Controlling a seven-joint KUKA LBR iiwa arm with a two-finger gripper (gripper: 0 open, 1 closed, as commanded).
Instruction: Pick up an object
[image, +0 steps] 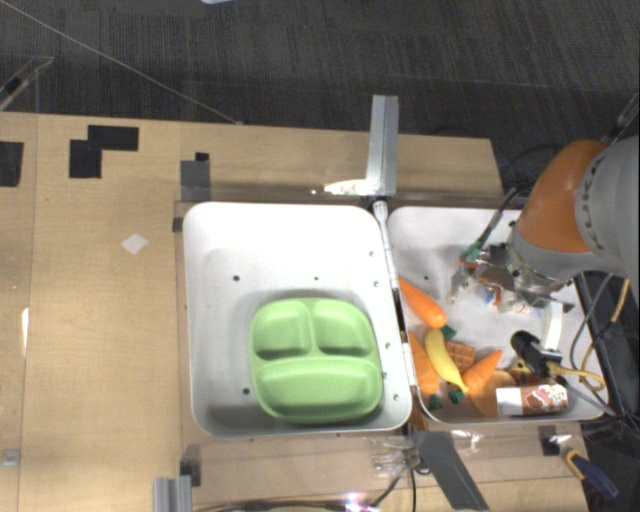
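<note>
The right bin (430, 235) holds a pile of toy food at its near left corner. An orange carrot (421, 303) lies along the bin's left wall. Just below it a yellow banana (443, 361) rests on a brown waffle-like piece (461, 354) and two more orange pieces (482, 372). A white cup with a red label (532, 400) lies on its side at the near right. My gripper (477, 276) hangs over the bare middle of the right bin, up and to the right of the carrot, with nothing seen in it.
The left bin (230, 240) holds a green divided plate (315, 358) in its near half. A metal post (383, 150) stands at the back between the bins. The grey arm with its orange band (556, 212) covers the right bin's far right side.
</note>
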